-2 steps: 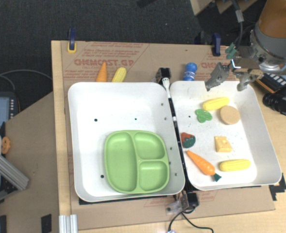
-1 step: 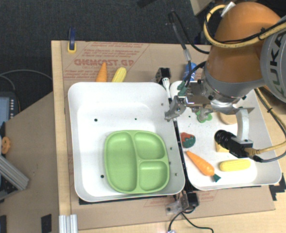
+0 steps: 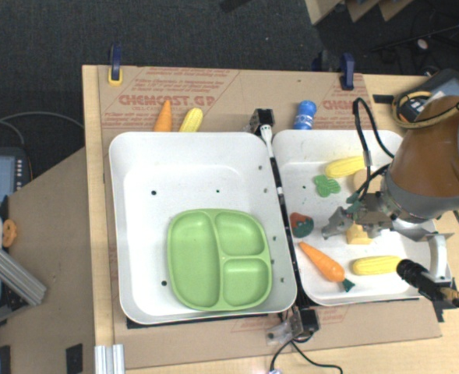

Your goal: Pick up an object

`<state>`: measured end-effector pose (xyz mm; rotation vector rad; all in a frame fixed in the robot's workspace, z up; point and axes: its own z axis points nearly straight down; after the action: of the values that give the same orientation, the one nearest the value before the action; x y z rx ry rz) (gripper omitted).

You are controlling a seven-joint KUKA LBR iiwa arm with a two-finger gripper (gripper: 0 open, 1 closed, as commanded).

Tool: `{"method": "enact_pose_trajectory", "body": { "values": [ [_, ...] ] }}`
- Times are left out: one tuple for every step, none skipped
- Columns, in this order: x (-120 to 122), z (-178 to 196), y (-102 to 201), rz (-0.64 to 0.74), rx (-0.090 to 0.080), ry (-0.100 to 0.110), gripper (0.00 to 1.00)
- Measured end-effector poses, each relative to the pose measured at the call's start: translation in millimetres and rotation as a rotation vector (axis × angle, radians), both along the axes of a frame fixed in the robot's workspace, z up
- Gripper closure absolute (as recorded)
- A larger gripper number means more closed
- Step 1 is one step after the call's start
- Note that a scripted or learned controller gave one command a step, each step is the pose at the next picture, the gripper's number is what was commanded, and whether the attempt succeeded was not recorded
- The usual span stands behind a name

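While pincer (image 3: 354,223) hangs low in right bin (image 3: 311,142), beside tan block (image 3: 359,234): approach step. Finger state: cannot tell. Next: centre over block, descend, close.

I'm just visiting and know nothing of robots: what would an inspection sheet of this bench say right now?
Surface: cardboard-covered bench bearing left bin and right bin.
Job's things: right bin holds two corn cobs, carrot, green piece, yellow block.
Clutter: green divided plate in left bin; blue bottle behind the bins.
Grippers: gripper low over right bin.
Cables: black cable along arm.
Surroundings: dark carpet.
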<state>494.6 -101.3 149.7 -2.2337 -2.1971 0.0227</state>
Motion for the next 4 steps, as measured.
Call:
{"method": "enact_pose_trajectory", "body": {
  "values": [
    [2.8, -62.3, 2.7, 0.016, 0.002, -0.025, 0.00],
    [97.9, -64.0, -4.3, 0.019, 0.002, -0.025, 0.00],
    [149.7, -70.1, -3.0, 0.023, 0.007, 0.017, 0.00],
    [154.6, -55.4, -3.2, 0.016, 0.004, -0.011, 1.00]
  ]
}}
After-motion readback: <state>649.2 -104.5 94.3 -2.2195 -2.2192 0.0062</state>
